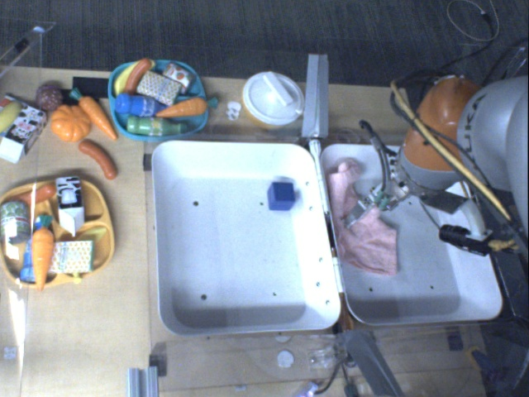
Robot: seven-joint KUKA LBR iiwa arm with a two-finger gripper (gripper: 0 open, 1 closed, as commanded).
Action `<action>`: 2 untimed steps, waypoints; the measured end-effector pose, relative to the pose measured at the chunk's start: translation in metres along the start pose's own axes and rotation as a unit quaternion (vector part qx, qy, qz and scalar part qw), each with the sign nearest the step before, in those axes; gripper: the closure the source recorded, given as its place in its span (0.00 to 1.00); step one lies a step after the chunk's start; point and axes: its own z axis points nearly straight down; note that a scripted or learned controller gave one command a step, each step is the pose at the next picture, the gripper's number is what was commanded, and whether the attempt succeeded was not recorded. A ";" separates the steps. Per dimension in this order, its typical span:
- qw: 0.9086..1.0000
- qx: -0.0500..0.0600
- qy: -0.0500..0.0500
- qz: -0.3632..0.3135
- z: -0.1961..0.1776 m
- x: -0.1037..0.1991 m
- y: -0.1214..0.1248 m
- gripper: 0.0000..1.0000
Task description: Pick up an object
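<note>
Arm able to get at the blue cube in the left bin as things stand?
Probably yes. The blue cube sits alone on the left bin's open floor, with nothing on or beside it. The gripper is low over the pink cloth in the right bin, so it would have to cross the divider between bins.

Even overhead light fell on the scene, and the white bins (240, 304) glared bright at centre. Soft shadows gathered along their lower walls. Focus was slightly soft throughout.
</note>
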 end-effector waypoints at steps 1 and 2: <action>1.000 -0.002 0.000 -0.002 -0.012 0.001 0.003 1.00; 0.994 0.005 0.004 -0.105 -0.098 -0.022 0.061 1.00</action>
